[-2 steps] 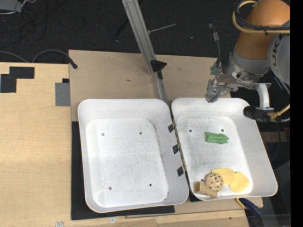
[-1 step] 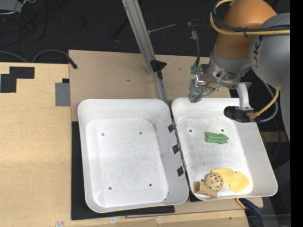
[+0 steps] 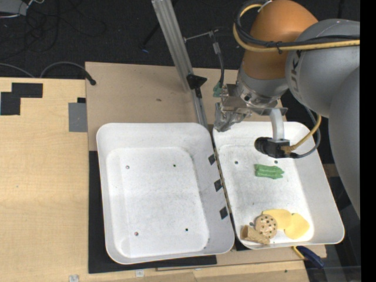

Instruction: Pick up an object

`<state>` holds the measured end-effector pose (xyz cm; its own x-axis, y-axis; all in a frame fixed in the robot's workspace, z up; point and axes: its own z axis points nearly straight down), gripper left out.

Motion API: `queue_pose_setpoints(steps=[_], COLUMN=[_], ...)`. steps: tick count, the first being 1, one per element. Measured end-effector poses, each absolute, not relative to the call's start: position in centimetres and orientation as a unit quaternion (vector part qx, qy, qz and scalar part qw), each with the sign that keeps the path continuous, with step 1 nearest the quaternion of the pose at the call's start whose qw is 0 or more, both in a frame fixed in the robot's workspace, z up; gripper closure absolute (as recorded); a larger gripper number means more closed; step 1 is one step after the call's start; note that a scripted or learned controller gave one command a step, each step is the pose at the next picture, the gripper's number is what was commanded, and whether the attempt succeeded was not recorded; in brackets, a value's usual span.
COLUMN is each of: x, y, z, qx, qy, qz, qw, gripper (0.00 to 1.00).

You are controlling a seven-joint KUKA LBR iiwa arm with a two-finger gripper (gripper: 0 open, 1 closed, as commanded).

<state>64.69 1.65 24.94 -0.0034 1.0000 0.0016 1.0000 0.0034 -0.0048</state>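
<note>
Camera view: KUKA arm (image 3: 329,57) reaches in from the right, orange wrist band (image 3: 276,22) over the far edge of the right bin (image 3: 329,216). Gripper (image 3: 226,121) sits low at that bin's far left corner, just beside the divider where the two bins meet; can't tell how the claw is set, too dark and small, and nothing visible in it. Candidate objects all in the right bin: green piece (image 3: 268,171) mid-bin, lying flat, nearest to the gripper but apart from it; at the near end a cluster of round brown perforated thing (image 3: 266,223), tan chunk (image 3: 254,234) touching it, and yellow flat piece (image 3: 289,222) right beside. Left bin (image 3: 111,151) white, speckled. Judgement: step in hand is the approach, no grasp yet. Best bet is the green piece, isolated, so a straight descent centred on it with the claw across its short side should work; near cluster is crowded and the yellow piece looks too flat to pinch. In the way: black clips (image 3: 216,184) along the divider, bin wall close to the gripper, a black cable loop (image 3: 271,147) hanging off the arm just far of the green piece, could drag on it. Aluminium rail (image 3: 176,46) stands at the far side, leaning, near the wrist.
</note>
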Motion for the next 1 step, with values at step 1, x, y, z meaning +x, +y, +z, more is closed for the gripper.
queue_pose_setpoints(steps=[1], x=[65.32], y=[6.97], z=[23.23], qx=[-0.706], qy=[-0.709], qz=[0.0013], qw=[0.002], gripper=[1.00])
